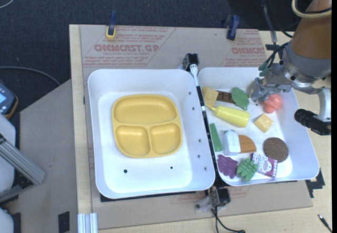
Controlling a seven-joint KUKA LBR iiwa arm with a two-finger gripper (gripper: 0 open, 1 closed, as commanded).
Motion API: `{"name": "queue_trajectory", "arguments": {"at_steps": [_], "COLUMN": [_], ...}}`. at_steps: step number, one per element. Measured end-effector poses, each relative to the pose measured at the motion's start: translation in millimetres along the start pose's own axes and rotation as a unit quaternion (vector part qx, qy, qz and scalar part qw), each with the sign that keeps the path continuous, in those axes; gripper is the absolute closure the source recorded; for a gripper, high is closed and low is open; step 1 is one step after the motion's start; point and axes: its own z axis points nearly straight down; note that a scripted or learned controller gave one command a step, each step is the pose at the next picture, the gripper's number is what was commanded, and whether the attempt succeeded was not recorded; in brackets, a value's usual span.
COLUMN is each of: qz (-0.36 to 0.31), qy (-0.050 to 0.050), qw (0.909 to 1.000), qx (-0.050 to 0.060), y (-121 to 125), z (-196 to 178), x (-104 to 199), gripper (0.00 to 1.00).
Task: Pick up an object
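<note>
The right bin [305,137] holds several toy foods. Among them are a salmon-pink round piece [273,103], a yellow bottle [231,115], a green leaf [240,97], a pale yellow cube [263,122] and a brown cookie [275,149]. My gripper [264,90] hangs low over the bin's back right part, just up and left of the salmon piece and right of the green leaf. Nothing shows as held in it.
A yellow divided tray [147,124] lies in the left bin [100,137]. Near the right bin's front sit a green stick [215,137], a white can [230,141], an orange slice [247,144], purple grapes [227,164], a green floret [246,169] and a pink packet [264,165].
</note>
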Motion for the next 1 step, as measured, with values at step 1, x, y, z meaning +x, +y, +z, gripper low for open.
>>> {"name": "queue_trajectory", "arguments": {"at_steps": [1], "qz": [0.001], "qy": [0.001], "qw": [1.0], "qx": [0.004], "y": [2.5], "z": [21.2], "x": [53.1], "gripper": [1.0]}}
